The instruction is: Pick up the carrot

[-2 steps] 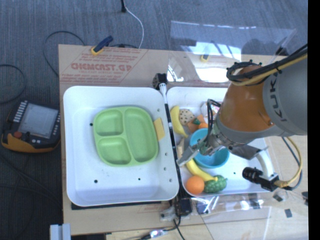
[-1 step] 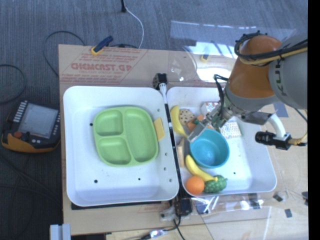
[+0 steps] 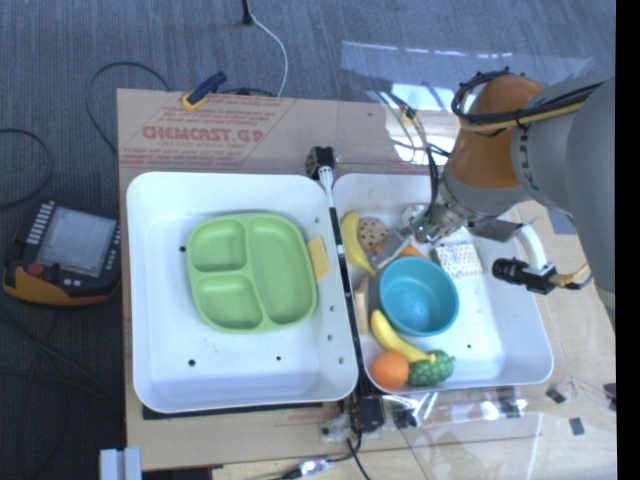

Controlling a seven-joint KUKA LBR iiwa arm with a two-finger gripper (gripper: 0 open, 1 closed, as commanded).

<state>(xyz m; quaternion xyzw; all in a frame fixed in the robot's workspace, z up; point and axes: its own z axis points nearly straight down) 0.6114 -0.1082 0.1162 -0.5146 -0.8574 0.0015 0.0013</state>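
Arm reaches in from the right, gripper low over the far part of the right bin, just above the blue bowl's far rim. Can't tell how far the gripper is open, or whether it has anything.

Carrot: I think it's the small orange sliver at the bowl's far rim, right below the gripper, mostly hidden. Not certain. The orange ball at the near edge looks like an orange, not a carrot.

Crowded around it: cookie and a banana to the left by the divider, white box to the right, second banana and a green vegetable near side. Green tray sits in the left bin, irrelevant.

Step, as I judge it: final approach / descent onto the carrot, grasp not confirmed.

Next move needs: fingers straddling the carrot without hitting the bowl rim, close, lift straight up. Risk: clipping the bowl or grabbing nothing.
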